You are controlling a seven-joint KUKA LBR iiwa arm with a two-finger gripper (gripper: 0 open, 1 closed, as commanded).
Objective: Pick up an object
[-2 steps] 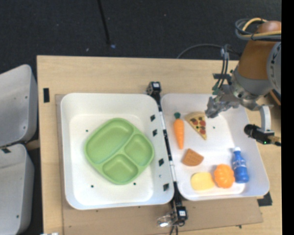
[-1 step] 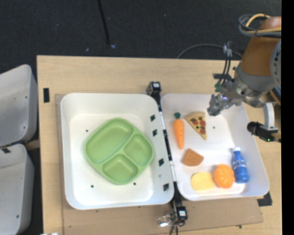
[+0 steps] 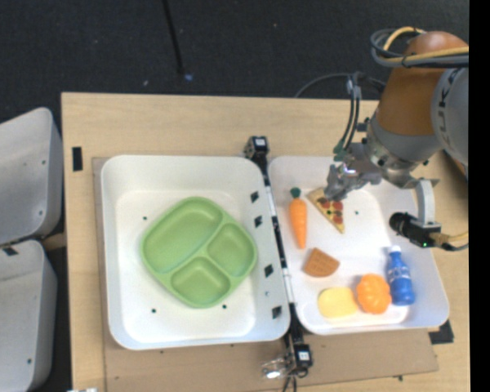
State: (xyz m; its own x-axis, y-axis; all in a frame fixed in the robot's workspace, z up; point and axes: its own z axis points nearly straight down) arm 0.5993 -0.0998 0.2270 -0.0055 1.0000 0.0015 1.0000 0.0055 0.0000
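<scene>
One pizza slice (image 3: 330,209) beneath gripper (image 3: 340,188)

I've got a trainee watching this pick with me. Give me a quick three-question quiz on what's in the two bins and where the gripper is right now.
1. True or false: the green divided plate lies in the left bin.
2. Which item is the gripper directly over? A) toy carrot B) pizza slice C) blue bottle
3. Name the item lying between the yellow piece and the blue bottle along the right bin's near edge.

Key:
1. True.
2. B, it is over the slice's upper end.
3. The orange fruit.
</scene>
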